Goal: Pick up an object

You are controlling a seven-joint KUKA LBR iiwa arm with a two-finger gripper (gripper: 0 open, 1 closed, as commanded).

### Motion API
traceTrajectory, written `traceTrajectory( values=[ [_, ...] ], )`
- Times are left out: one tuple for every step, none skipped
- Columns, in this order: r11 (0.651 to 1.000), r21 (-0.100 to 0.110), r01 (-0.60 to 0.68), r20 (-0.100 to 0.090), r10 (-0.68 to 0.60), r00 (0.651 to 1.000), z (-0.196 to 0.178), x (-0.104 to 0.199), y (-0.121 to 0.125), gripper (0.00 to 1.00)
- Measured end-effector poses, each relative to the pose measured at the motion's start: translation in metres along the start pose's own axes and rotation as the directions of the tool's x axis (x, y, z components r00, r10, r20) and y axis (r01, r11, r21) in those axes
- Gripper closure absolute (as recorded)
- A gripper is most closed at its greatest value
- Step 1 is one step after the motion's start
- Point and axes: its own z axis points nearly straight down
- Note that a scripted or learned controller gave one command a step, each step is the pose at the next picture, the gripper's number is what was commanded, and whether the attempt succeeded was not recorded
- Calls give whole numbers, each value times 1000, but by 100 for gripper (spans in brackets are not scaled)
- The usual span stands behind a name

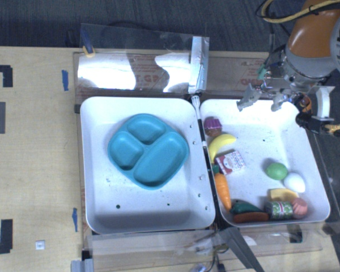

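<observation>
Wooden bench (28,169) marked with black tape corners and blue tape bits; dark grey floor beyond. Two shallow white bins side by side, clear plastic sheet (139,67) propped behind. In the left bin (102,203): a blue divided plate (148,150). In the right bin (311,152): purple toy, banana (220,144), red-and-white packet (233,162), carrot (222,190), green ball (276,170), white egg (295,183), small can (281,209), all toy food along the left and near edges. Gripper (263,101) above the far rim, fingers spread apart, grasping nothing.
</observation>
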Motion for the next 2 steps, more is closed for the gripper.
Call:
traceTrajectory(
  values=[
    [1000,9,-16,0,16,1000,108,-18,-80,0],
    [999,-5,-52,2,53,999,157,-73,-96,0]
  ],
)
